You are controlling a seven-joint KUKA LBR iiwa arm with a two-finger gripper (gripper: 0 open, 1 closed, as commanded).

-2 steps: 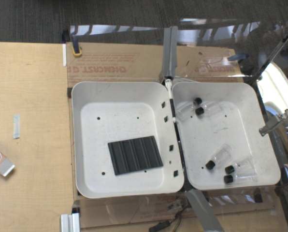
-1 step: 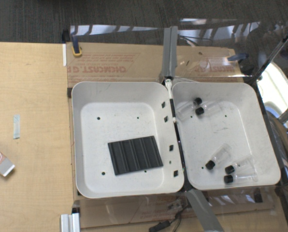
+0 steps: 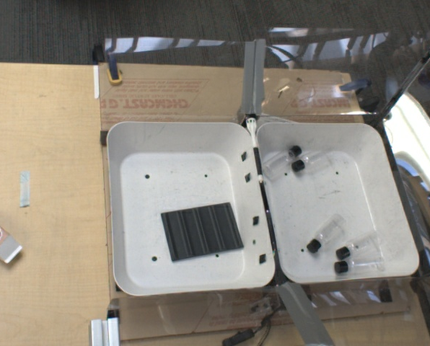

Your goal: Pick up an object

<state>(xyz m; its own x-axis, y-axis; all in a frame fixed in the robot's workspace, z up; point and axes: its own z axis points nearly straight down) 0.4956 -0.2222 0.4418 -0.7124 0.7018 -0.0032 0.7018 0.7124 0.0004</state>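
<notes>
A black ribbed rectangular pad (image 3: 202, 231) lies flat in the left bin (image 3: 116, 193), toward its near side. In the right bin (image 3: 385, 166) lie several clear vials with black caps. Two vials (image 3: 295, 152) (image 3: 299, 166) sit close together near its far left corner. One vial (image 3: 323, 238) lies tilted near the front middle. Two more vials (image 3: 343, 252) (image 3: 342, 267) rest by the front right wall.
Both bins rest on a brown cardboard sheet (image 3: 179, 96). A grey post (image 3: 253, 71) stands behind the seam between the bins. On the wooden bench to the left lie a small grey strip (image 3: 24, 189) and a red-and-white block (image 3: 1, 241).
</notes>
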